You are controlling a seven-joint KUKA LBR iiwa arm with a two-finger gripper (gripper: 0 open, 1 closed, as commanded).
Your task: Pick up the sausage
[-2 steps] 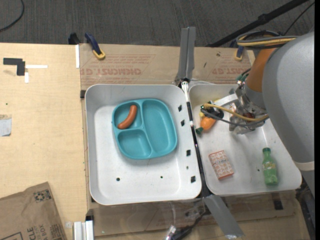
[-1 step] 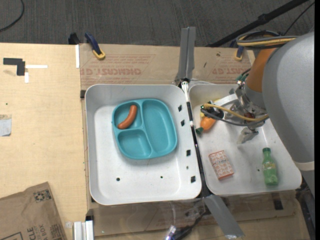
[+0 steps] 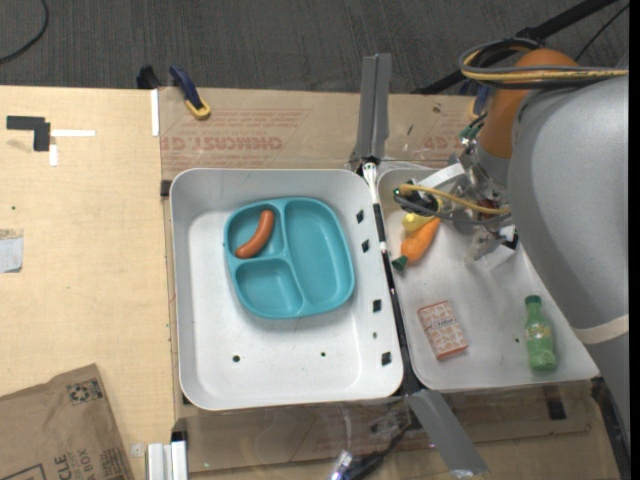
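Note:
The sausage (image 3: 256, 233), orange-brown and slightly curved, lies in the upper-left compartment of a teal divided plate (image 3: 320, 258) in the left bin (image 3: 280, 368). My gripper (image 3: 489, 238) hangs over the upper part of the right bin (image 3: 480, 368), well to the right of the sausage and just right of a carrot (image 3: 420, 238). Cables and the arm's grey body crowd around it. Nothing is visibly held.
The right bin holds the carrot, a yellow item (image 3: 413, 220) beside it, a small red-and-white packet (image 3: 442, 329) and a green bottle (image 3: 540, 336). A raised divider (image 3: 380, 258) separates the bins. The big arm (image 3: 580, 198) covers the right bin's far side.

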